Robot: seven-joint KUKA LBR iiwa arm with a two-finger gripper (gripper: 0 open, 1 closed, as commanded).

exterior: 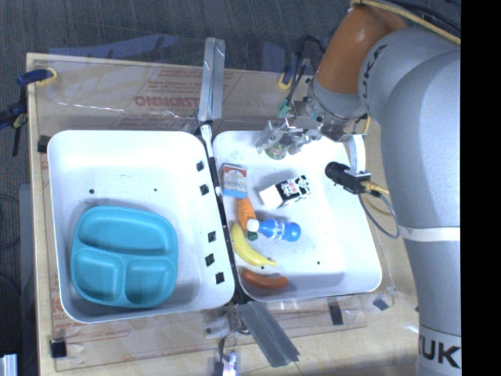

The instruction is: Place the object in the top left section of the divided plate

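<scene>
Arm: you see the grey arm (pixel 407 108) reaching in from the right edge of the worktop (pixel 117 100), with its orange band above the wrist.
Claw: the claw (pixel 283 137) is over the far edge of the right bin (pixel 344 241); you cannot tell how its tips stand, because the picture is blurred there.
Plate: the blue divided plate (pixel 123 254) lies in the left bin (pixel 117 171), near that bin's front edge.
Things in the right bin: a small packet (pixel 233 179), a black and white box (pixel 286 190), a carrot (pixel 246 211), a blue bottle (pixel 275 229), a banana (pixel 247 248) and a sausage (pixel 263 280) lie along its left side and middle.
</scene>
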